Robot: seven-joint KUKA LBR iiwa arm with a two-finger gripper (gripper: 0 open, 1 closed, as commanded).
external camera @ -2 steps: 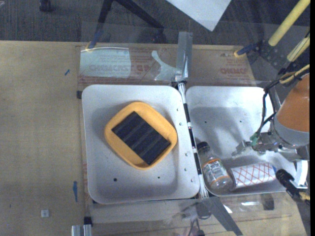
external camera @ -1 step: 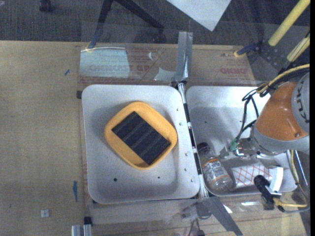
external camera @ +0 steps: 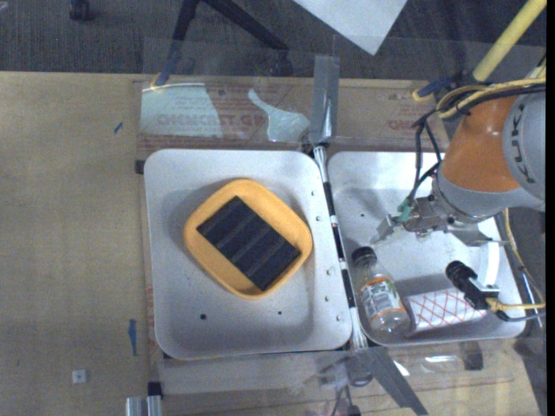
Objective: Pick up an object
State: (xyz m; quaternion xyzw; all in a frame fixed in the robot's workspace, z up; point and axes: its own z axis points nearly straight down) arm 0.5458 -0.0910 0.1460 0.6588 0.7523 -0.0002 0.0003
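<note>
Candidates I see: 3 items. A small clear bottle [external camera: 379,293] with a black cap and a paper label lies on its side in the right bin [external camera: 381,180]. It sits along the bin's left wall near the front-left corner, cap pointing toward the back. A red-and-white checked packet [external camera: 442,308] lies flat just beside it, along the front wall, and looks to be touching the bottle's base end.

The gripper [external camera: 395,225] is over the middle of the right bin's floor. It's behind the bottle's cap, near it but apart, and nothing is in it. I can't tell whether the claw is spread or pressed together, since the tip is small and blends into the white floor. The arm [external camera: 490,167] comes in over the right wall of that bin. Its orange band [external camera: 477,150] is above the back-right corner, and the wrist is angled down and to the left.

The left bin [external camera: 165,232] carries 1 thing: a yellow dish [external camera: 247,237] with a dark ribbed insert. It's roughly centred and turned diagonal to the walls.

Behind both bins there's a printed cardboard strip [external camera: 217,115] with a crumpled clear plastic scrap [external camera: 279,120] on it. Past the bench edge, I see a chair base [external camera: 199,7] and a white sheet [external camera: 347,3] on the floor.
</note>
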